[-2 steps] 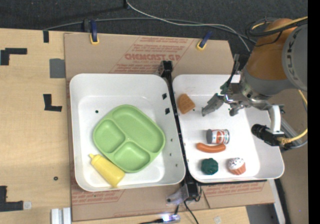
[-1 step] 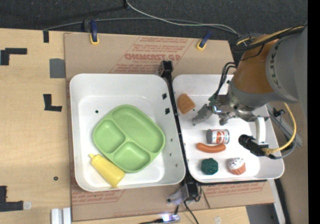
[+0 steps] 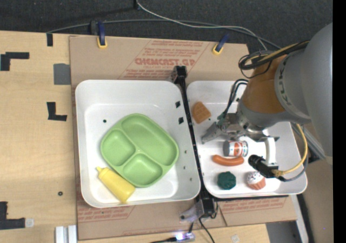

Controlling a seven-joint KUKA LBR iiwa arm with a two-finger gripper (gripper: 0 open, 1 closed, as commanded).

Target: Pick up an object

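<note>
Arm [image 3: 292, 90] comes in from the right, grey links high, orange band above the wrist, wrist pitched down into the right bin [image 3: 294, 185]. Gripper [image 3: 212, 132] sits low over the bin's middle-left, fingers [image 3: 208, 136] pointing left toward the divider; looks spread with nothing between, though the view is small. Can [image 3: 235, 149] lies on its side just beside the wrist, under it. Sausage [image 3: 228, 160] lies just below the can. Green item [image 3: 226, 181] and red-white ball [image 3: 255, 181] near the front wall. Tan bread piece [image 3: 201, 112] near the divider, apart from the fingers. Left bin [image 3: 86, 101]: green divided plate [image 3: 139, 150], yellow bottle [image 3: 115, 184] touching its front-left edge.
</note>
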